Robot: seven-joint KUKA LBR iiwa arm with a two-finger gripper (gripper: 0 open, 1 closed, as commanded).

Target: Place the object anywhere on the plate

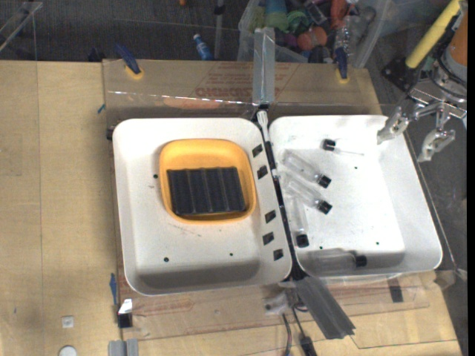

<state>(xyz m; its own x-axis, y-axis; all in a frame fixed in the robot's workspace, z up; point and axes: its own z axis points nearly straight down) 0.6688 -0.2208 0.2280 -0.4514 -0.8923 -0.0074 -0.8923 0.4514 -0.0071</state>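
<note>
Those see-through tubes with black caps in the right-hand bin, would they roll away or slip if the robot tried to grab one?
Probably both. The clear tubes look round and slender, so a nudge would likely send one rolling across the flat white bin. Their glossy, see-through surface suggests smooth plastic, which may slip. They look light, so easy to lift onto the orange plate.
</note>
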